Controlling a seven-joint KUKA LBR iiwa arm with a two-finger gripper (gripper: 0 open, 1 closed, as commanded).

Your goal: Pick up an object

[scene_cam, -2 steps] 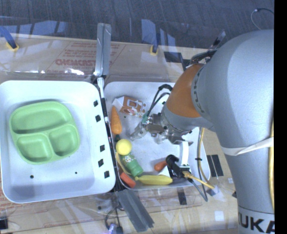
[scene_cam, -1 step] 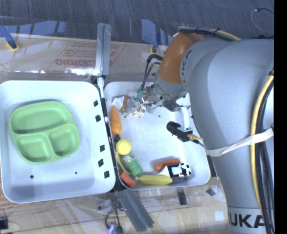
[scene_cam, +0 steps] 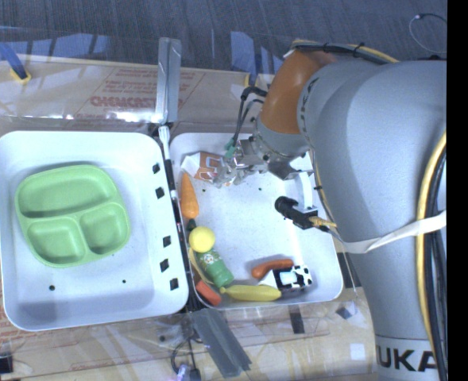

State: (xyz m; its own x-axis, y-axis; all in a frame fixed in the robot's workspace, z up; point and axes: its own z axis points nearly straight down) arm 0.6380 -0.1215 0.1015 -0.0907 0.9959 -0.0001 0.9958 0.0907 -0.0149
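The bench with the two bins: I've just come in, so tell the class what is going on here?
A grey arm reaches in from the right, its gripper low over the far end of the right bin, near a small orange-and-white packet. Toy food lies along that bin's left and near edges: a carrot, a lemon, a banana. The left bin holds a green divided plate.
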